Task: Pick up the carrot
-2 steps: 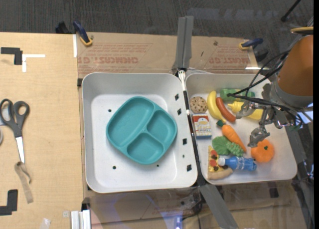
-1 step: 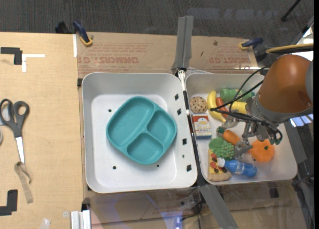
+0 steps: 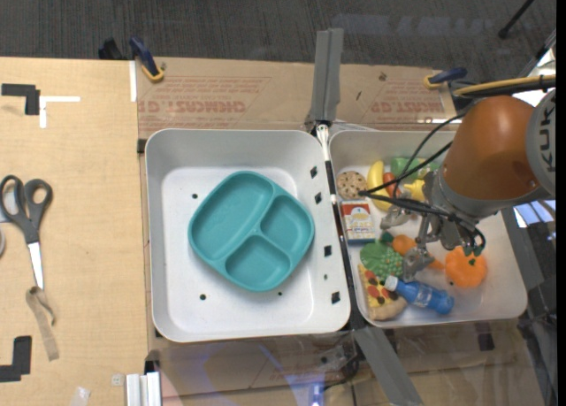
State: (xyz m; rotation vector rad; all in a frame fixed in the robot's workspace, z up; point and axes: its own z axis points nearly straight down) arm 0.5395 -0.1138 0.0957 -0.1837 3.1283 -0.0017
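The gripper (image 3: 423, 252) hangs low in the right bin (image 3: 506, 305), and I can't tell its opening. The carrot (image 3: 403, 243), probably that small orange piece, sits just to its left, nearly touching; its long axis is unclear.

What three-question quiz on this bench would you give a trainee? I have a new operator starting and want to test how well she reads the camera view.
1. True or false: the teal plate lies in the left bin.
2. Which bin is the gripper over? A) the left one B) the right bin C) neither
3. Fill in: the blue bottle lies at the right bin's ____ edge, beside the pizza slice.

Key
1. True.
2. B: it hangs among the toy foods, close to the small orange piece that may be the carrot; the cookie is further back.
3. Near.
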